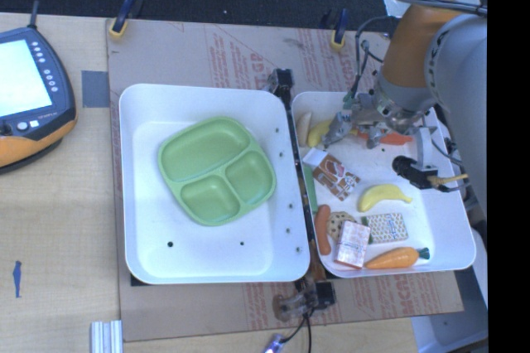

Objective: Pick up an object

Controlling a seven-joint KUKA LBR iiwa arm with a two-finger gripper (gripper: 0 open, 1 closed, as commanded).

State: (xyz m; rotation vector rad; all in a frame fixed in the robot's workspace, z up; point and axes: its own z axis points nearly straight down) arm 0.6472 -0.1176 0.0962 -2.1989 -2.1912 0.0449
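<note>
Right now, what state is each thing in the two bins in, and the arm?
Green divided plate: flat, upright, nothing on it, in the left bin.
Banana: lying loose in the right bin.
Carrot: lying near the front rim.
Brown packet: lying flat.
Gripper: low over the right bin's far end.
</note>
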